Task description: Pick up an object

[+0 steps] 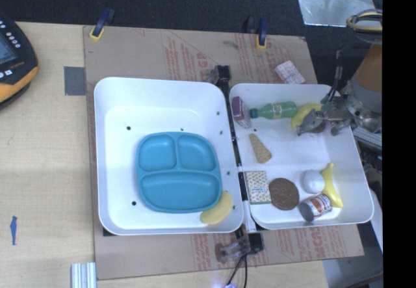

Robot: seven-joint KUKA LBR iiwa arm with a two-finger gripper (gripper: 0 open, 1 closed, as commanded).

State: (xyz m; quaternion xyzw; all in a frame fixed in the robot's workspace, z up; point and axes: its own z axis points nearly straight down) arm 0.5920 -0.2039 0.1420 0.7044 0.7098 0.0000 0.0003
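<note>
Camera view: end effector (316,122) low in right bin (364,176), touching yellow object (303,114), presumably attempting pick; finger state indiscernible.

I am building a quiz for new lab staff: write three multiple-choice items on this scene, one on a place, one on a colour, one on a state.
1. Where does the blue divided plate lie?
A. left bin
B. right bin
C. bare bench

2. What colour is the bottle?
A. red
B. green
C. black

3. How does the small can sit?
A. upright
B. on its side
C. stacked on the plate

Answers: 1 A, it rests on the left bin's floor. 2 B, its body is green. 3 B, it lies tipped in the right bin's near corner.
</note>
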